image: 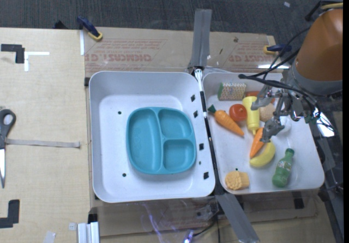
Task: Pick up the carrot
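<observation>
you see the carrot (228, 122) lying in the right bin (311, 181), near its left wall, beside the tomato (238, 111). the gripper (271, 129) hangs over a second carrot piece (256, 144) and the banana (263, 156); i cannot tell if it grips anything

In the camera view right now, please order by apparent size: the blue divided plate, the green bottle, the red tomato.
1. Blue divided plate, clearly largest.
2. Green bottle.
3. Red tomato, smallest.
</observation>
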`<state>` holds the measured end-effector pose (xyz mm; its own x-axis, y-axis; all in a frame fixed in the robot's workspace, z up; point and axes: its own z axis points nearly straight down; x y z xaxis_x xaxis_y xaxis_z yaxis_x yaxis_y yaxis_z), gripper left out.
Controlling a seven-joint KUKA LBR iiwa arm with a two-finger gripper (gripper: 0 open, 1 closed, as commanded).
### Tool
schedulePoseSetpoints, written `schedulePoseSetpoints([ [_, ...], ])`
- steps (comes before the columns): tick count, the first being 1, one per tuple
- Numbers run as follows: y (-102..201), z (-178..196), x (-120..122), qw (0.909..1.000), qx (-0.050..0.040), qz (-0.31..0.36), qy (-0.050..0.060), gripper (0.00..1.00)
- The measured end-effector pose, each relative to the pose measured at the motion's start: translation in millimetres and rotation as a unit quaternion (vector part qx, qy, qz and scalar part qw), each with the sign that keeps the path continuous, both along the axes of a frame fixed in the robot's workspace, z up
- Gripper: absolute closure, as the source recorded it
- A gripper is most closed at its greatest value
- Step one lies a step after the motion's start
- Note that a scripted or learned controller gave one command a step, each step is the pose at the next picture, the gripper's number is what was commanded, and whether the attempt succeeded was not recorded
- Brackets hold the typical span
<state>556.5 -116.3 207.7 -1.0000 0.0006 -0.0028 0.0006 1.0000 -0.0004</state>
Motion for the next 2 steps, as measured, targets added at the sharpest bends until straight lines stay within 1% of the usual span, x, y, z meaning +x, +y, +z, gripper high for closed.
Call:
schedulePoseSetpoints([
  [1,-24.8,-111.2,-15.2,0.9951,0.0002,-0.098,0.001,0.0],
  [2,-23.6,-100.6,-12.4,0.9954,-0.0003,-0.096,-0.002,1.0],
])
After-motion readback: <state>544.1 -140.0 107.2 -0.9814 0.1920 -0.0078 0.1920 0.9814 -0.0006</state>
